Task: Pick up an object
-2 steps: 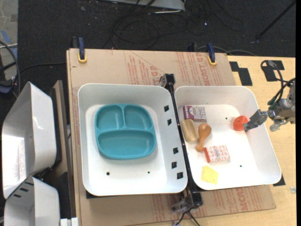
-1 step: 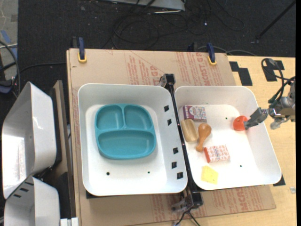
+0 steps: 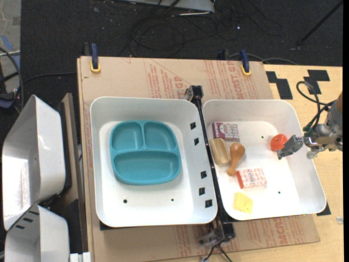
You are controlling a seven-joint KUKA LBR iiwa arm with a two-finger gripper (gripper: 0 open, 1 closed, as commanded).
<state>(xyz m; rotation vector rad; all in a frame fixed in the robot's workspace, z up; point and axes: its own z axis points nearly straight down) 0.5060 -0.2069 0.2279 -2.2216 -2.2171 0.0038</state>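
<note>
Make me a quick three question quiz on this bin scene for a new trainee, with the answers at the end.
1. True or false: the teal tray lies in the left bin.
2. Which item is nearest the gripper? A) yellow piece B) orange ball C) purple carton
3. Fill in: the drumstick lies in the ___ bin.

Key
1. True.
2. B, the orange ball, just beside the gripper in the right bin.
3. Right.
</note>
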